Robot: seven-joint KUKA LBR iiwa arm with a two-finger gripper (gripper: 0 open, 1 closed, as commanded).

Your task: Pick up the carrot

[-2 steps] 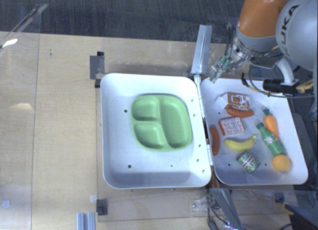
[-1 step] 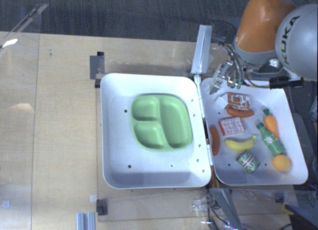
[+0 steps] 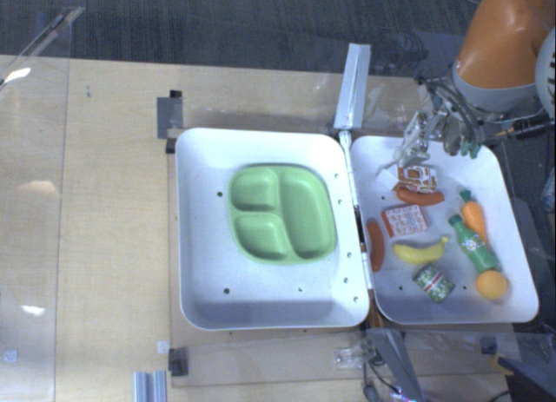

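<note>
While the grey arm with its orange band leans in from the right, its gripper hangs over the far end of the right bin, above a small red and white carton; whether anything sits in its grasp cannot be told at this slant. The carrot lies near the right wall of that bin, its green top pointing toward the far side, just beside a green bottle and well apart from the gripper. An orange rests at the bottle's near end. Toward the middle sit a red patterned box, a banana and a small green can, and a sausage lies along the left wall. Another sausage lies just beneath the carton. The left bin holds a green divided tray.
</note>
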